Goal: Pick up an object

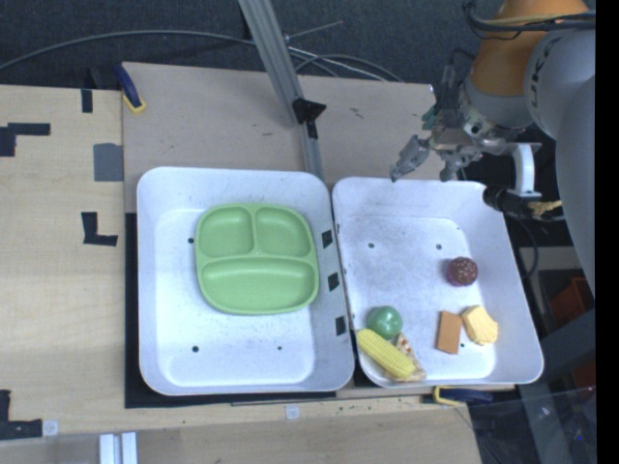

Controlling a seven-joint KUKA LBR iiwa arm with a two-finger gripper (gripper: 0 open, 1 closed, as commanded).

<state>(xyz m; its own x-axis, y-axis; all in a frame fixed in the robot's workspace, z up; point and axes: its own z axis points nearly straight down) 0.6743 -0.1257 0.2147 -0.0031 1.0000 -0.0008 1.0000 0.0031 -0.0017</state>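
Observation:
The right bin (416, 211) holds several toy foods along its near side: a dark red ball (462, 272), a green round piece (385, 321), a yellow corn cob (387, 354), an orange block (449, 333) and a yellow piece (480, 325). My gripper (427, 163) hangs above the far edge of the right bin, well away from the foods. Its two fingers are spread apart with nothing between them.
The left bin (160, 259) holds a green divided plate (257, 258). A slanted metal pole (276, 51) rises behind the bins. The grey arm with its orange band (527, 27) comes in from the upper right. Cables lie on the bench behind.

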